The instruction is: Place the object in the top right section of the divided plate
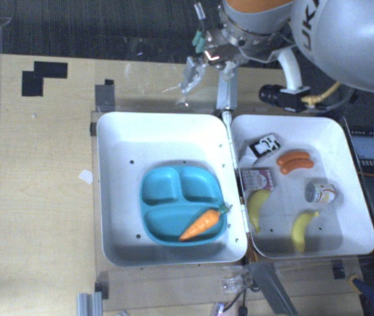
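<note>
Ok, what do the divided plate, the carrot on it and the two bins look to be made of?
The divided plate looks like moulded plastic: uniform turquoise, rounded ridges, soft sheen. The carrot is probably a plastic toy: even orange, smooth, with a small green tip. Both the left bin and the right bin seem to be thin white plastic or coated trays, judging by their rounded corners and matte-to-satin surface.
</note>
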{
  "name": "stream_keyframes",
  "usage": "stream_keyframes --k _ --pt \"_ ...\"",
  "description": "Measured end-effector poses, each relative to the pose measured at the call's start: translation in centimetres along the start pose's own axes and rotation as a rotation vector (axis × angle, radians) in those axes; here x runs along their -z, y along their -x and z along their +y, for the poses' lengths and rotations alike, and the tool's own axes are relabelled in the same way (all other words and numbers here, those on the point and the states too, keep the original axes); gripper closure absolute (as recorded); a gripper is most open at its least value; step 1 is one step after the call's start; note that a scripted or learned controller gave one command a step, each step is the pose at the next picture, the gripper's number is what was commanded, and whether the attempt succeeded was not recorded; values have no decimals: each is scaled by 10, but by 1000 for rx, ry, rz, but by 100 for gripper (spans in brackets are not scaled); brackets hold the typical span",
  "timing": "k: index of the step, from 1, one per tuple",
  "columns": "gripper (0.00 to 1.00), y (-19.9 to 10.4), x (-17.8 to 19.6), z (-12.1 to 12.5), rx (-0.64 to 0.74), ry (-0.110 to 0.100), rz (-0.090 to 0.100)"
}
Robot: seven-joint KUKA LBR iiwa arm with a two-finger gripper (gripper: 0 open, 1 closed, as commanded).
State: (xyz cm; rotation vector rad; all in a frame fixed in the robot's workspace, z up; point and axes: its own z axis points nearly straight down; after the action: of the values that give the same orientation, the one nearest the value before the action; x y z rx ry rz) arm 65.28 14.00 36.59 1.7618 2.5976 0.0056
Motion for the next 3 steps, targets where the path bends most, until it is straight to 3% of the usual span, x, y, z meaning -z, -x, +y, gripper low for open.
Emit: stream_keyframes --k 1,2,3 --pt "100 0 13 1 1 7 0" --pt "0 0 12 1 1 7 0" --pt "100 0 25 2 2 14 -1"
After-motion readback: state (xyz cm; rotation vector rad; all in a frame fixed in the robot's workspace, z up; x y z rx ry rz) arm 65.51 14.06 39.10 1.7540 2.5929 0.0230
